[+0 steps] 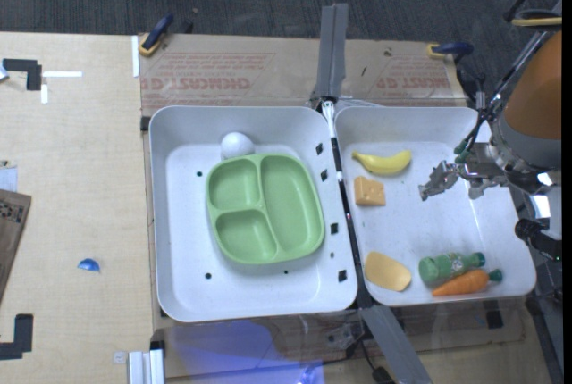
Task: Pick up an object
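The camera view looks down on two shallow white bins set side by side on a bench. The left bin (174, 221) holds a green divided plate (265, 208) with three compartments, lying flat near the middle. A small white ball (237, 143) sits just behind the plate, touching or nearly touching its far rim.

The right bin (500, 230) holds the loose items. A yellow banana (384, 162) lies near the far left part of the bin, and an orange-yellow block (369, 192) rests just in front of it. Toward the near edge, a flat yellow piece (388, 271) lies close to the divider between the bins. To its right a green bottle (451, 265) lies on its side, with an orange carrot (465, 283) alongside it on the near side, the two touching or almost so.

The arm comes in from the right, its orange band showing at the frame's edge. The gripper (435, 183) hangs over the middle of the right bin, above bare white floor, to the right of the block and banana and well apart from the bottle and carrot. Nothing sits between its fingers; how far they are spread cannot be told from this angle.

Outside the bins, a small blue object (88, 265) lies on the wooden bench at left, and a blue clamp (157, 32) grips the cardboard sheet behind the bins.
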Robot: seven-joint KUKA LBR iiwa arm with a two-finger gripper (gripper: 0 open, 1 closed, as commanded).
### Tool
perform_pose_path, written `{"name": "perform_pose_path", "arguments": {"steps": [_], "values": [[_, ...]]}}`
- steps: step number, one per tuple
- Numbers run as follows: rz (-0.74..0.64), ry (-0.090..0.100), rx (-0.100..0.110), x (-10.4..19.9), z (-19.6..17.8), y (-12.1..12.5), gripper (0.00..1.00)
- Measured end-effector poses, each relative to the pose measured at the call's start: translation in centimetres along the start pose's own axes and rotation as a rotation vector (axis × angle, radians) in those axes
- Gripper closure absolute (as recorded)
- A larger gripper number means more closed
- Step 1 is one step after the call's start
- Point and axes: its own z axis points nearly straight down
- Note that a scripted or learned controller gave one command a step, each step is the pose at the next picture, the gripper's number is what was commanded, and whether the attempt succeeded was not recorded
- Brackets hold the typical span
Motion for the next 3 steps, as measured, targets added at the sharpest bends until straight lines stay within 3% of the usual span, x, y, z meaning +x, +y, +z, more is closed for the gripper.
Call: {"name": "perform_pose_path", "arguments": {"steps": [1, 2, 3], "values": [[-0.175, -0.001, -0.002, -1.9, -7.5, 3.5, 0.0], [-0.106, -0.001, -0.001, 3.0, 1.3, 8.1, 0.0], [-0.146, -0.001, -0.004, 4.6, 9.9, 9.4, 0.0]]}}
